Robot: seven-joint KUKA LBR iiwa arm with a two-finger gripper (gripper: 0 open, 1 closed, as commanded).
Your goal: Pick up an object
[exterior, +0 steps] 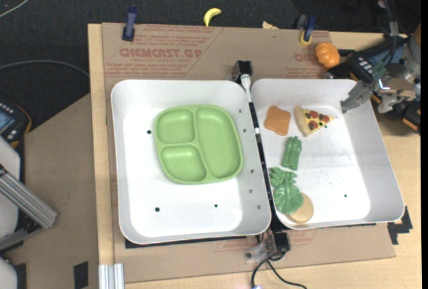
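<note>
Inside the right bin (374,167), several toy foods lay toward its left side: an orange slab (277,120) and a pizza slice (313,120) side by side at the far end, a green vegetable piece (292,152) nearer, then a leafy green piece (285,190) partly resting on a tan round cookie (301,208) at the near left corner. None of them sat in the gripper (354,99), which hung over the bin's far right rim, well apart from the pizza slice; whether it was clenched or released could not be told. To the left, the left bin (134,201) held a green divided plate (198,144) with three compartments. Both bins rested on a brown board (167,57) printed in red with "CHEMCAST" and further letters too faint to read. Blue clamps (129,23) gripped the board's far edge, where an orange toy fruit (327,53) sat at the right. A yellow banana (211,15) lay on the dark floor beyond.
</note>
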